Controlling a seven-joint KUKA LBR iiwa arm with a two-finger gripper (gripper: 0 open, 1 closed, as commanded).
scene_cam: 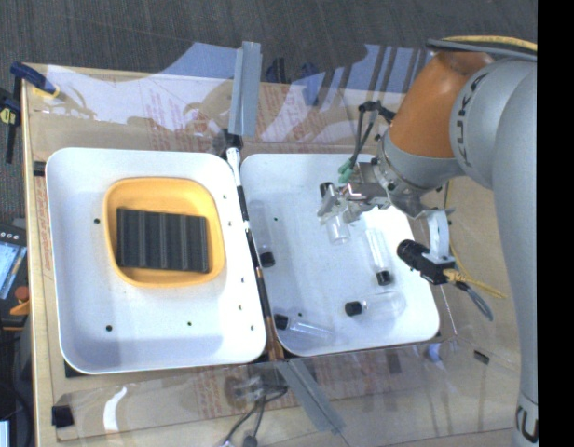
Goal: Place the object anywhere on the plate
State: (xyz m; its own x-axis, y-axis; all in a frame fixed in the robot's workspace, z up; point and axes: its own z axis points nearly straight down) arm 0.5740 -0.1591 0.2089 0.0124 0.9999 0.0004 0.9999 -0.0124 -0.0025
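Two white bins sit side by side on the bench, and the yellow plate (162, 194) in the left bin (73, 324) serves as the landmark. It is a rounded-square yellow dish with a dark ribbed insert (163, 240) lying across its middle, and it sits toward the upper centre of that bin. Left of the plate, beyond the bench edge, a small device with a lit screen (2, 261) is partly in view.

Right of the plate, past the divider where the two bins meet, lies the right bin (296, 296). It holds several clear plastic tubes with dark caps: one (262, 240) close to the divider, nearest the plate; one (301, 325) at the lower edge, down and right of the plate; another (375, 305) farther right; and one (378, 259) standing off toward the far side. All of them are well apart from the plate, with both bin walls between.

Farther right still, the gripper (341, 208) hangs over the upper middle of the right bin, with a clear tube-like shape (338, 228) just below it; whether its fingers are clenched, released or grasping that piece cannot be told. Behind it rises the grey arm with its orange band (436, 101).
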